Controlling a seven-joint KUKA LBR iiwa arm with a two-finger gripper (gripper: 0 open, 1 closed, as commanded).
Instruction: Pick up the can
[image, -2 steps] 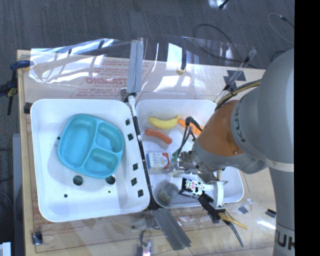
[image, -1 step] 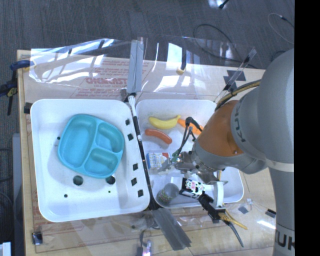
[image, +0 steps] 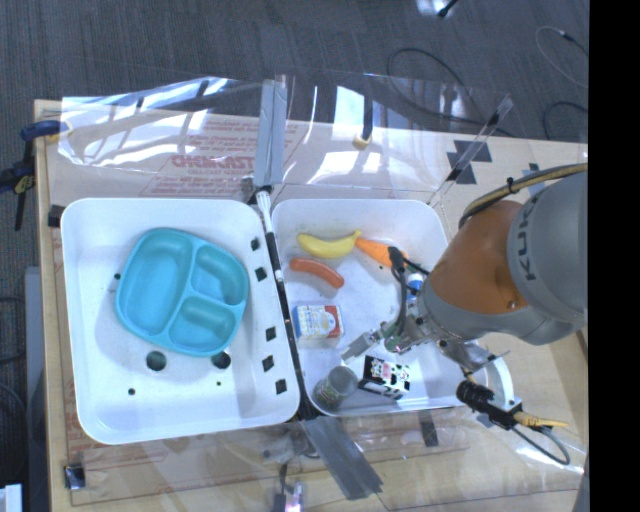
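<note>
The can (image: 336, 386) is a grey cylinder lying near the front left corner of the right bin (image: 432, 222). My gripper (image: 380, 363) hangs low over the front of that bin, just to the right of the can and close to it. Nothing visibly sits in the gripper. The grey arm with its orange band (image: 480, 275) reaches in from the right and covers the bin's right side.
The right bin also holds a banana (image: 327, 243), an orange carrot (image: 374, 251), a red sausage (image: 317, 272) and a small carton (image: 319, 322) just behind the can. In the left bin (image: 90, 400) lies a blue divided plate (image: 182, 291). A divider wall (image: 272, 300) separates the bins.
</note>
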